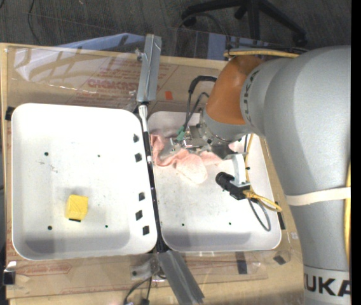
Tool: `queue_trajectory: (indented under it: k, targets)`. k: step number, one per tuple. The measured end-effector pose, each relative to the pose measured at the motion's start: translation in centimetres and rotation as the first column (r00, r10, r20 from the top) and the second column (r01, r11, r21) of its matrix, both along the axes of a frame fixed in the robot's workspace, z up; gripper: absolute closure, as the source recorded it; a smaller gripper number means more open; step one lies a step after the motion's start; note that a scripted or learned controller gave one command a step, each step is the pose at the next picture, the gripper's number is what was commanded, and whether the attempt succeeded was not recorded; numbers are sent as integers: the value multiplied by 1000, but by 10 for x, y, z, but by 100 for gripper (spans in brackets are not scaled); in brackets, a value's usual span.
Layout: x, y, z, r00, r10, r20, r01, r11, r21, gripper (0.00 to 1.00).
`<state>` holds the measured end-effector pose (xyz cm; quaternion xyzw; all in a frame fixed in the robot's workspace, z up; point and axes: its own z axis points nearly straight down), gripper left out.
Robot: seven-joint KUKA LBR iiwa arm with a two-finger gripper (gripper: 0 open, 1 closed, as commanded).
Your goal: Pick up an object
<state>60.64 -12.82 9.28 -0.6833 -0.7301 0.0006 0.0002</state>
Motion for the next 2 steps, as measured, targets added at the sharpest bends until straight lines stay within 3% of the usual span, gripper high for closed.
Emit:
queue_trajectory:
  k: [1,2]
  targets:
    - [0,0,9,1000,5,-4,-5,1000,0,100]
    - [50,14,115,998,-61,-3,61,998,1,100]
